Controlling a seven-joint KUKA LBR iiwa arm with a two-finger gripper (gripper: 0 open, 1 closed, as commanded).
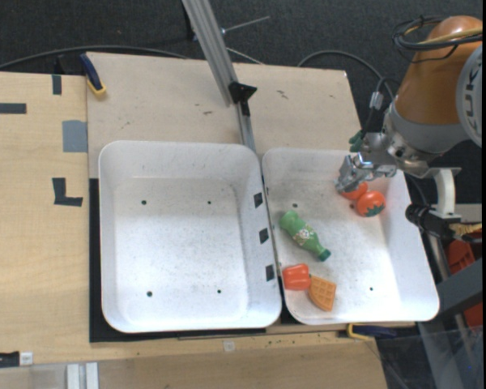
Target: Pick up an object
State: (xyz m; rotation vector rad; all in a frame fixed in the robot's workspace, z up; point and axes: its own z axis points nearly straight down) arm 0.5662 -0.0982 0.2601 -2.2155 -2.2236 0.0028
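The grey arm with its orange band (437, 63) comes in from the upper right of the frame and bends down over the right bin (405, 294), one of two shallow white bins that stand side by side on the tabletop (162, 96). Its claw (352, 177) is low over the upper right part of this bin, directly above a small orange-red toy that looks like a tomato with a green stalk (369, 203). The tip of the claw is at the upper left edge of this toy and may touch it, but I cannot tell if the fingers are apart or together, and nothing is seen clearly between them. More to the centre of the same bin lies a green toy bottle (303, 235), tilted, with its neck pointing to the lower right. Near the lower left corner of the bin is a small red block-like toy (296, 278), and just beside it on the right lies an orange waffle-like piece (322, 292); the two seem to touch. The left bin (121, 298) takes the centre of the frame. A slanted metal bar (211, 39) runs from the top of the frame down to the place where the two bins meet.
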